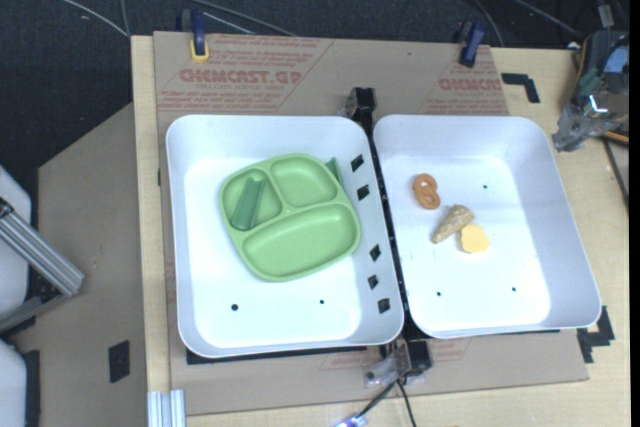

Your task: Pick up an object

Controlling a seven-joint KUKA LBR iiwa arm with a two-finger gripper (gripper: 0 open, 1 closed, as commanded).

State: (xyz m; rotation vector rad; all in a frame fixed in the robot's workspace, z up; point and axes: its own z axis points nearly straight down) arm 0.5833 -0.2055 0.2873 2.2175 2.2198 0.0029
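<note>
- A pale wooden bench (120, 245) on a dark carpeted floor carries a brown cardboard sheet, and two shallow white plastic bins sit on it side by side, joined by a row of black clips down the middle.
- Nearest the camera, the front parts of both bins hold nothing but a few small dark holes.
- In the left bin (200, 315), a light green divided plastic plate (300, 240) lies flat, with a darker green stick-shaped piece (247, 202) in its upper-left compartment, long axis running roughly near to far.
- In the right bin (540, 285), three small items cluster: a yellow rounded chunk (474, 239) touches a tan wedge-shaped piece (451, 223), whose long axis slants up to the right; an orange ring-shaped piece (426, 191) lies just beyond them, apart.
- Farthest, at the right edge, a grey metal part of the arm (590, 110) hangs beyond the right bin's far corner; I cannot tell how its gripper stands or whether it carries anything.
- The cluster lies leftward and nearer from that arm, so the right bin's items look the shorter reach.
</note>
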